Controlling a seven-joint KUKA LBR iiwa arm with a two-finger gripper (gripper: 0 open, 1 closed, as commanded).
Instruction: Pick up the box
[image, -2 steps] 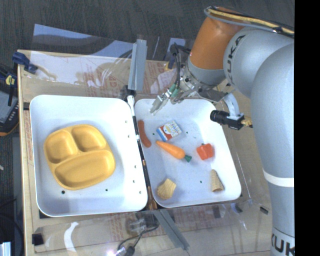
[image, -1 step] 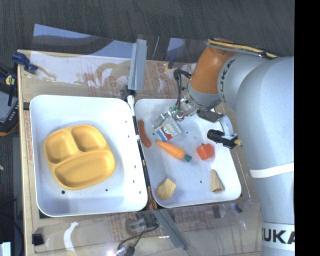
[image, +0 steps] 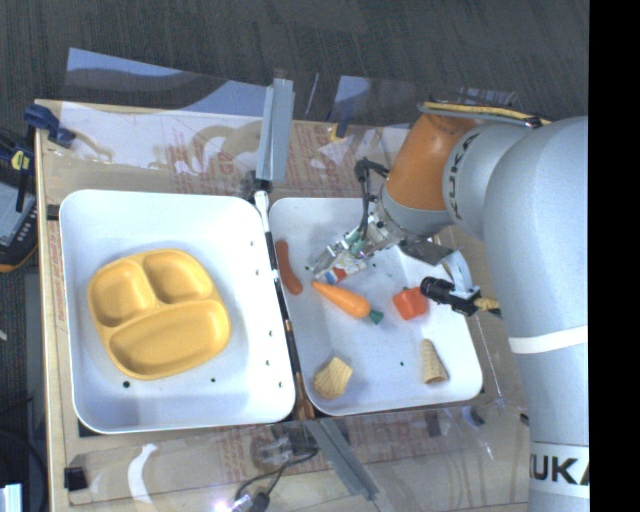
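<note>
In the right-hand bin (image: 460, 372), toward its far side, the gripper (image: 338, 262) hangs low over the floor, the grey arm (image: 520, 200) coming in from the right with its orange band (image: 425, 160) just above the wrist; whether its fingers stand wide or narrow I cannot tell, for the metal parts blur together from this height. Right under the tips there is a small thing with red and blue on it (image: 340, 272), which I take to be the box, though it is too small to be sure; nothing shows it clasped or lifted. Around it lie a sausage (image: 289, 266) near the bin's left wall, a carrot (image: 345, 300) just beside the tips, a red block (image: 410, 303) to the right, a cone (image: 432, 362) and a bread piece (image: 333, 377) toward the near edge; the left bin (image: 80, 215) holds a yellow divided plate (image: 160, 312).

I judge this the reaching or closing step, the lift not yet made; the next move calls for a firm squeeze on the box alone, clear of the carrot, then a straight rise; a loose hold would drop it.
</note>
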